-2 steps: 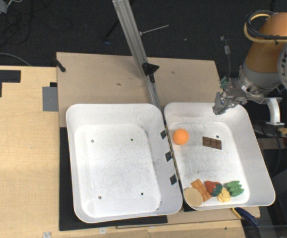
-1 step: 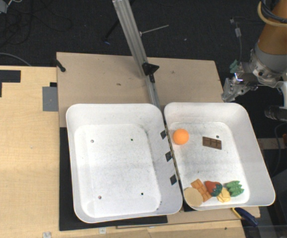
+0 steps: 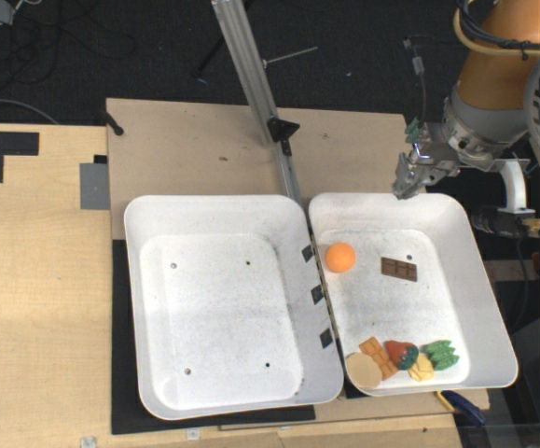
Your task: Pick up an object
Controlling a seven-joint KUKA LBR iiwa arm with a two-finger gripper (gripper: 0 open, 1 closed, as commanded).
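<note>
White, shallow and round-cornered, two plastic bins lie side by side on a pale wooden bench (image 3: 36, 278); the left bin (image 3: 218, 395) has a speckled matte floor. The right bin (image 3: 470, 250) carries the loose objects. A smooth orange ball (image 3: 340, 257) sits near its left wall, and a flat brown rectangular block (image 3: 399, 269) (ribbed like a chocolate bar) lies just beside it toward the right. Along the bin's near edge is a cluster of small toy foods: a tan disc (image 3: 364, 371), an orange ridged piece (image 3: 377, 354), a red piece (image 3: 401, 352), a yellow piece (image 3: 422, 369) and a green leafy piece (image 3: 440, 354), most of them touching. The gripper (image 3: 407, 187) hangs above the right bin's far rim, well apart from ball and block, and farther from the cluster; whether its fingers are parted cannot be told, and nothing visible is between them. A ribbed aluminium rail (image 3: 251, 73) slants across the bench toward the bins.
</note>
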